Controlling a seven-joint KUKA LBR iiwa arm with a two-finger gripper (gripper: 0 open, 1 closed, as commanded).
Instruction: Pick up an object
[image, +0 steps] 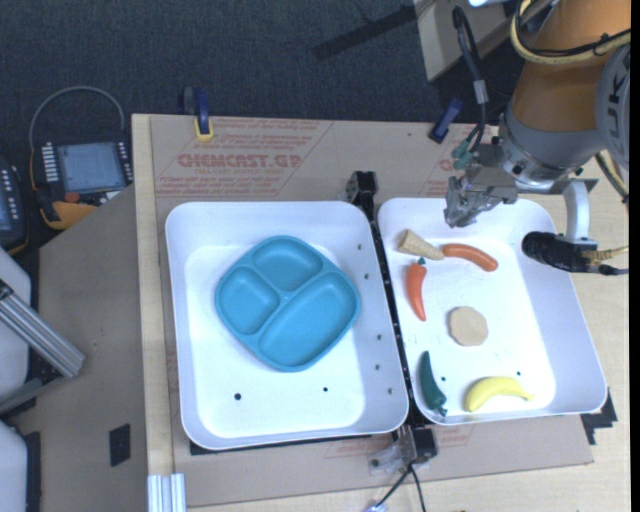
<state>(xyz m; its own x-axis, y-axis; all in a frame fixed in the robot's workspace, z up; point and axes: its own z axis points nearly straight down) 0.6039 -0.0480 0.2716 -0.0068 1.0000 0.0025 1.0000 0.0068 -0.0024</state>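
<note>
while the grey arm (560, 90) with its orange band leans in from the right, the gripper (466, 212) hangs over the far edge of the right bin (580, 330), up near that bin's far-left corner. how its jaws stand i cannot tell from this angle, the tip is dark and bunched together, and nothing shows between them.

down in the right bin, the pickings are spread out. a pale wedge-shaped piece (418, 244) lies just near of the gripper, and right beside it, to the right, an orange sausage-like item (470, 256) lies across the bin. an orange carrot (416, 289) with a green top runs along the left wall, just near of the wedge. a round tan cookie-like disc (467, 326) sits in the middle, apart from the rest. at the near end, a yellow banana (495, 393) curves along the near wall, with a dark green piece (428, 383) to its left, by the left wall.

over in the left bin (200, 300), a blue divided plate (288, 301) sits about centre, turned at a slant.

both bins rest on a cardboard sheet (260, 160) with red print at the far side.
</note>
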